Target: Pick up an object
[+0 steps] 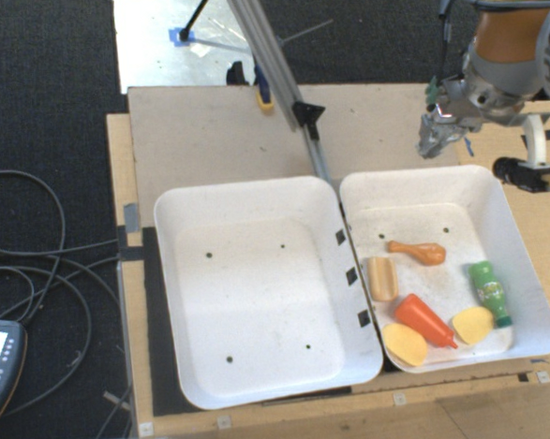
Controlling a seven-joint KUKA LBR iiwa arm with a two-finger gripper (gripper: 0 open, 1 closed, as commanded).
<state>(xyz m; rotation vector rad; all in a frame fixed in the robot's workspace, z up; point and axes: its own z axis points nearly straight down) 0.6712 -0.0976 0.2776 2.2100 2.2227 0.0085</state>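
Nearest to us, along the front wall of the right bin (532, 332), we see a row of toy foods: a yellow rounded piece (405, 344) at the front left, an orange carrot (425, 321) lying at a slant just beside it and touching it, and a second yellow piece (472, 325) at the carrot's tip. A green bottle (490, 292) lies on its side against that second yellow piece, running back along the bin's right side. A little further in, a tan bread-like block (381, 278) sits close to the wall shared with the left bin (176, 221), just behind the carrot's thick end. Beyond it, an orange-brown drumstick (418, 252) lies across the floor of the right bin, apart from the others. The left bin sits side by side with the right one, their walls touching. Further back, past the far rim of the right bin, we find the gripper (436, 142) hanging over the bare bench (372, 123), well apart from all the objects and with nothing between its fingers; whether the jaws are apart or together we cannot tell. Above it the arm (515, 28) with its orange band rises toward the upper right corner. A slanted grey pole (273, 59) crosses the far bench toward the bins' junction.
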